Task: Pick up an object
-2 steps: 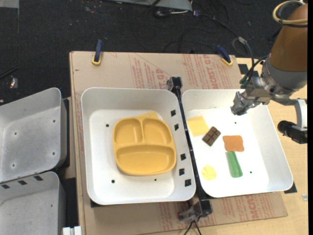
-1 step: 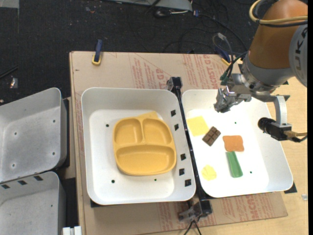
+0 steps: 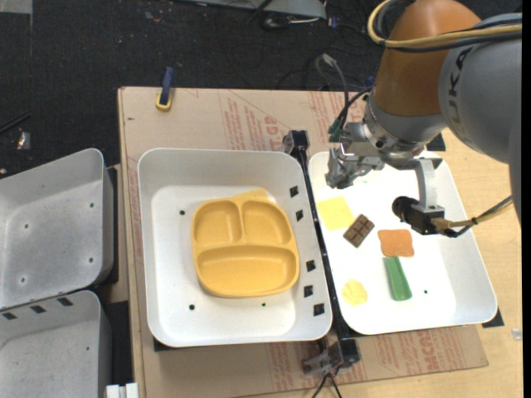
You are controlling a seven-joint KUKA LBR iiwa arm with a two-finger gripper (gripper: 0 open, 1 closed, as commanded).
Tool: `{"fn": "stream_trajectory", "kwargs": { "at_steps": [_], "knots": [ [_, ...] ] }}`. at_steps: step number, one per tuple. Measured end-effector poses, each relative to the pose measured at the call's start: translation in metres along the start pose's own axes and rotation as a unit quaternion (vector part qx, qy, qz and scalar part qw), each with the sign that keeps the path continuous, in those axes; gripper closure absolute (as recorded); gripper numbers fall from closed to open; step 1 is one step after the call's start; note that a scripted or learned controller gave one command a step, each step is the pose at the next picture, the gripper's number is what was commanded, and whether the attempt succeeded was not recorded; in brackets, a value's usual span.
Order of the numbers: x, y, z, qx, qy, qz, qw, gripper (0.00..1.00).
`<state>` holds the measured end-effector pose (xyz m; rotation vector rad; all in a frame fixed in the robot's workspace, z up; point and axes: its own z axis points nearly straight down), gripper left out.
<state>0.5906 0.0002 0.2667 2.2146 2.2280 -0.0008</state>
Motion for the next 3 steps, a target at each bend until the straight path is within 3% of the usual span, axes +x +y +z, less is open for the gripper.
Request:
{"fn": "stream_trajectory", "kwargs": {
  "at_steps": [2, 3],
  "knots": [
    [0.094, 0.007, 0.015, -0.001, 0.0, 0.0, 1.0, 1.0],
    [0.092, 0.007, 0.015, 0.0, 0.0, 0.002, 1.0, 0.0]
  ]
}}
